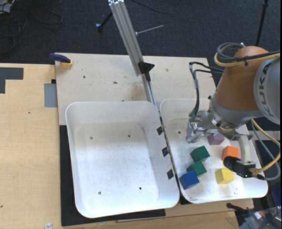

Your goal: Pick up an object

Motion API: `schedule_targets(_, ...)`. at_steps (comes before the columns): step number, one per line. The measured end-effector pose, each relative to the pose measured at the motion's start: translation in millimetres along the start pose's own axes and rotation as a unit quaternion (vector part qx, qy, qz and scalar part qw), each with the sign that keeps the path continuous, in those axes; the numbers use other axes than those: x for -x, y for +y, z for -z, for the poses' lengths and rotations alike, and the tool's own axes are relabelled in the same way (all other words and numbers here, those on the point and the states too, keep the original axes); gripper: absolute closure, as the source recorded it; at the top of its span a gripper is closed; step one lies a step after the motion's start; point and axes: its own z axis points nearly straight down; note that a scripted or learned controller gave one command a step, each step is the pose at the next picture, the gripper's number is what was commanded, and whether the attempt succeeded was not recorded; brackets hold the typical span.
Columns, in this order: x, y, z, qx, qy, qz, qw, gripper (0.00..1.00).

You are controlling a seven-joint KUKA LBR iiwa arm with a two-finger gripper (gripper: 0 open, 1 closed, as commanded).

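The grey arm (248,92), with its orange band above the wrist, reaches in from the right and hangs over the right-hand white bin (176,116). Its gripper (194,131) sits low over the upper part of that bin, just above and to the left of the cluster of blocks; whether it is apart or together cannot be told from this angle, and no block can be seen caught in it. The blocks all lie in the right bin: a purple block (216,139) just beside the gripper and partly hidden under the wrist, an orange block (230,152) to its right, a larger green block (199,153) below the gripper, a smaller green block (197,167) touching or almost touching it from below, a blue block (189,179) near the bin's lower left corner, and a yellow block (224,175) towards the lower right. The left-hand white bin (79,128) lies alongside, sharing the middle divide. A slanted aluminium rail (129,35) rises from behind the bins, and a small blue and yellow clamp (61,59) sits at the far left corner of the bench (103,80)
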Motion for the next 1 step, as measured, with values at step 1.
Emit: schedule_targets(1,-57.2,-5.6,8.1,0.0,0.0,0.0,1.0,1.0)
